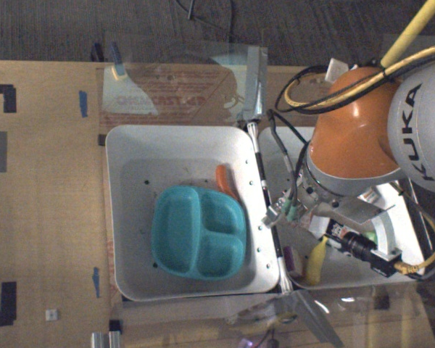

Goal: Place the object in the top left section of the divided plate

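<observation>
A teal divided plate (199, 232) lies in the left white bin (130, 194), with one long section on its left and two smaller ones on its right. Just behind the plate's far right rim, an orange carrot-shaped object (225, 180) rests on the bin floor. My gripper (284, 213) hangs over the wall between the two bins, right of the plate and at about the level of its upper right section. The orange wrist band hides much of the right bin (275, 167).
In the right bin a yellow banana-like object (315, 261) and a small purple object (291, 257) lie near the front wall. A green thing (370, 235) peeks out beside the arm. A clear plastic sheet (181, 85) sits behind the left bin.
</observation>
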